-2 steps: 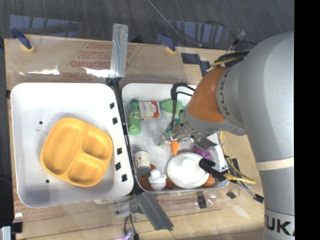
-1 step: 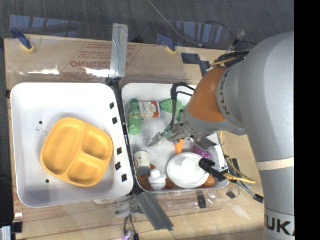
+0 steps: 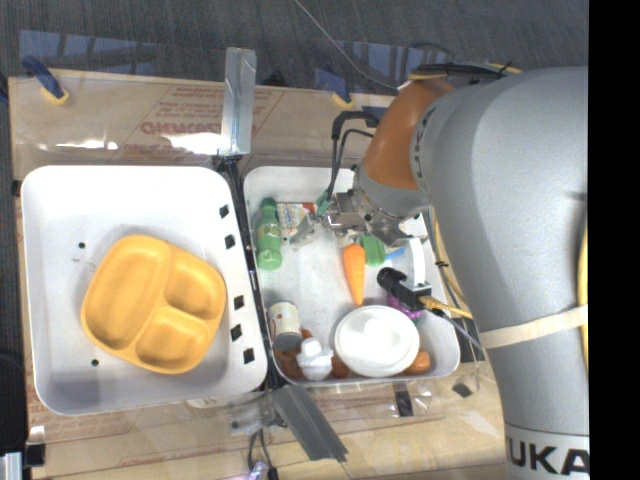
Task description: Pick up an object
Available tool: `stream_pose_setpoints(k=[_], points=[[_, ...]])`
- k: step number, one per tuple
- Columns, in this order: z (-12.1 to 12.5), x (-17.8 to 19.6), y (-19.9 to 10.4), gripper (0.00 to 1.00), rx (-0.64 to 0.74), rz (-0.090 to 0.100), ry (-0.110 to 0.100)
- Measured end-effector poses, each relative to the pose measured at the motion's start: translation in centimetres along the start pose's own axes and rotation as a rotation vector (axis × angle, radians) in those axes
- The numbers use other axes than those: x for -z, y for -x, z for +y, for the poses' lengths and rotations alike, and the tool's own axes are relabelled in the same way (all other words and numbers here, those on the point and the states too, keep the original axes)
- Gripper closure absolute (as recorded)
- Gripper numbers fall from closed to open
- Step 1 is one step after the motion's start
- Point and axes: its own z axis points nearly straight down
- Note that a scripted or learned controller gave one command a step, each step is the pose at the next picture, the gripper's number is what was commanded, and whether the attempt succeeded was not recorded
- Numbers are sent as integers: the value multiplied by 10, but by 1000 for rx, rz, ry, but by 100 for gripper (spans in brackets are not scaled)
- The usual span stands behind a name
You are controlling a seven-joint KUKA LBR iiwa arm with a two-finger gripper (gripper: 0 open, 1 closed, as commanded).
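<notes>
The right bin (image 3: 318, 286) holds a green bottle (image 3: 268, 236) near its left wall and a small printed packet (image 3: 292, 212) beside the bottle's top. An orange carrot (image 3: 354, 272) lies in the middle with a green piece (image 3: 373, 251) at its upper end. A white round bowl (image 3: 377, 340) sits at the front. My gripper (image 3: 328, 218) hangs low over the back of this bin, just right of the packet and above the carrot. Nothing can be seen held in it.
The left bin (image 3: 60, 228) carries a yellow divided plate (image 3: 153, 301). At the right bin's front left stand a small can (image 3: 284, 320) and a white figure (image 3: 314, 357). The big grey arm (image 3: 510, 228) covers the right bin's right side.
</notes>
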Motion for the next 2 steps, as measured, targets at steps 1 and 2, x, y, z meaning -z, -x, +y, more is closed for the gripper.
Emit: stream_pose_setpoints(k=[1, 2], points=[[-23, -13, 50, 0, 193, 12, 2], [-22, -2, 51, 100, 200, 5, 1]])
